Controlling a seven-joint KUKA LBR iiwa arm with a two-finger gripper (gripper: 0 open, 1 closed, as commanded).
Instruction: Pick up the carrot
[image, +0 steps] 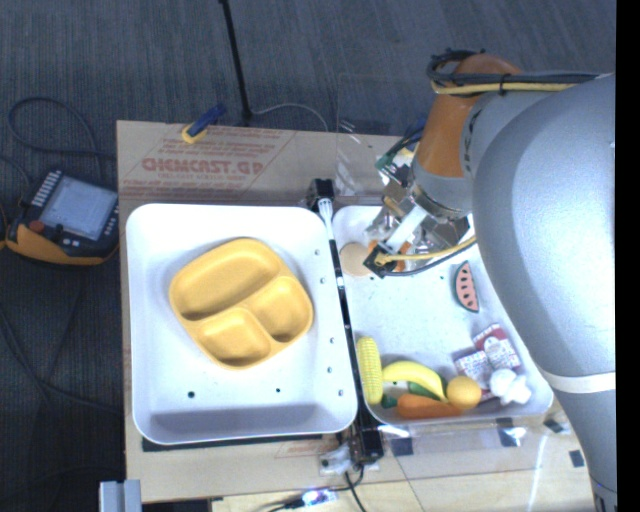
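1. Target location. The carrot lies on its side in the right bin, against the bin wall at the lower edge of the view, its green top toward the bin's left wall.

2. Pincer state. The pincer hangs over the opposite end of the right bin, well apart from the carrot. Whether it is released or clenched cannot be told from this view. Nothing is seen in it.

3. Handling, estimated.
- Probably a light, stiff toy with a smooth, tapered skin, so it may slip or roll under pressure.
- Grip across the thick middle, not the narrow tip.
- Clearance is tight: bin wall on one side, banana and lemon touching or just beside it on the other.

4. Inventory of the right bin: one carrot, one banana, one lemon, one corn cob, one watermelon slice, one red-and-white packet, one small white item, one pale round item.

5. Beside the right bin: one left bin holding one yellow divided plate.
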